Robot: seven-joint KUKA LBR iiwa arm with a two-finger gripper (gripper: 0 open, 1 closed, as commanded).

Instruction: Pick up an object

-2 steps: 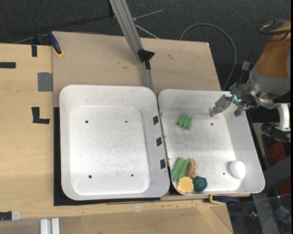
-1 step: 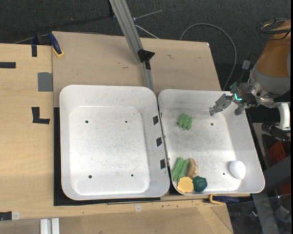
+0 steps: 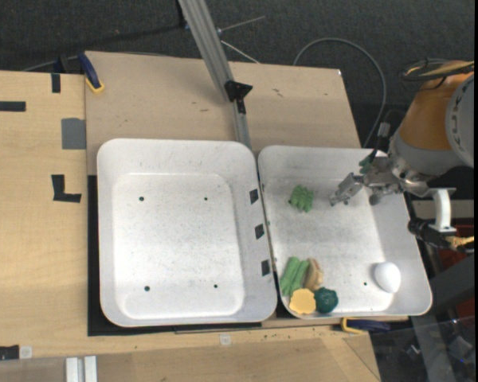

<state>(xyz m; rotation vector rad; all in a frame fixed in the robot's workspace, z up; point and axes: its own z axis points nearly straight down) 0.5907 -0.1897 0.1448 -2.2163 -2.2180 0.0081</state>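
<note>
Right bin [image 3: 334,237] middle open; objects crowd near corner [image 3: 307,281]

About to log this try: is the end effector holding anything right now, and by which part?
Nothing is held. The end effector hangs over the right bin with nothing between its fingers; the nearest item, a green object, lies apart on the bin floor.

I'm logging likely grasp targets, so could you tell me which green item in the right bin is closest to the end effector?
The light green block lying alone in the bin's upper middle, just left of the end effector. The other green pieces sit clustered at the bin's bottom edge.
</note>
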